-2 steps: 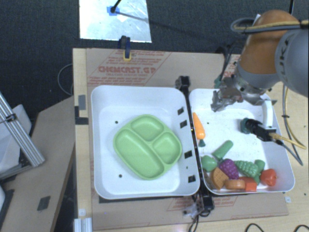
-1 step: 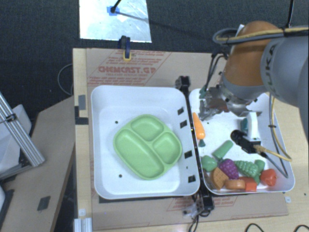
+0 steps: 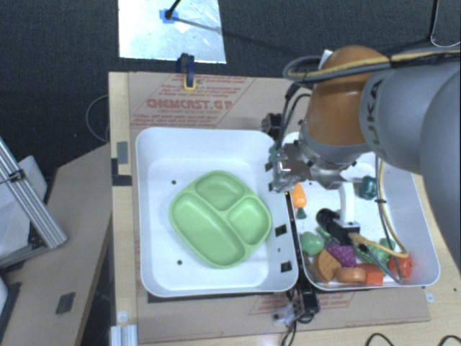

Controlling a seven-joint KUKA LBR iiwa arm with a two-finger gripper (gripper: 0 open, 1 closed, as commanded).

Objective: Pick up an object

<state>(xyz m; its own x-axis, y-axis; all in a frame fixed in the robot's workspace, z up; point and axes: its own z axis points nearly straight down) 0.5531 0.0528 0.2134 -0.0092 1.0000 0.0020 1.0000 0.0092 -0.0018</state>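
Arm (image 3: pixel 389 85) reaches in from the right, wrist over the divider between the 2 white bins. Gripper (image 3: pixel 288 171) sits at the right bin's (image 3: pixel 425 236) left edge; can't tell its state. Left bin (image 3: pixel 158 193) holds a green 3-compartment plate (image 3: pixel 220 218). Toy food pile (image 3: pixel 346 254) lies in the right bin's near corner, an orange carrot-like piece (image 3: pixel 299 195) just below the gripper.

We count two white bins (image 3: pixel 155 215), one green divided plate (image 3: pixel 220 218) in the left one, and a heap of toy foods (image 3: pixel 344 254) too jumbled to number in the right.
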